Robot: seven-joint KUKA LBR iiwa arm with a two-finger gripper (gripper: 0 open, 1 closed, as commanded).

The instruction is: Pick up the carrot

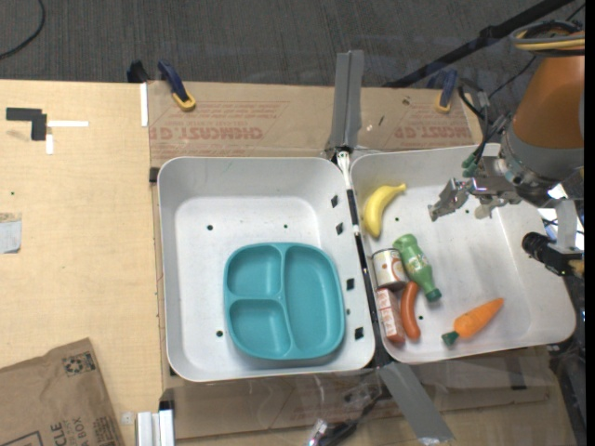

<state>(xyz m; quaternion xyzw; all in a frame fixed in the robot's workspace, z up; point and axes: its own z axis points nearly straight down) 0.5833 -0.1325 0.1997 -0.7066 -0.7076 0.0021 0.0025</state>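
The carrot (478, 318) is orange with a green stem end and lies at a slant near the front right of the right bin (530, 277). My gripper (462, 203) hangs over the back of that bin, well behind the carrot and apart from it. It is open, and nothing sits between its fingers (441, 206). The grey arm with its orange band (550, 96) comes in from the right.
In the right bin's left half lie a yellow banana (381, 207), a green bottle (419, 266), a small can (388, 268) and a red sausage (410, 310). A teal divided plate (284, 300) rests in the left bin (186, 249). A metal divider (349, 110) stands between the bins.
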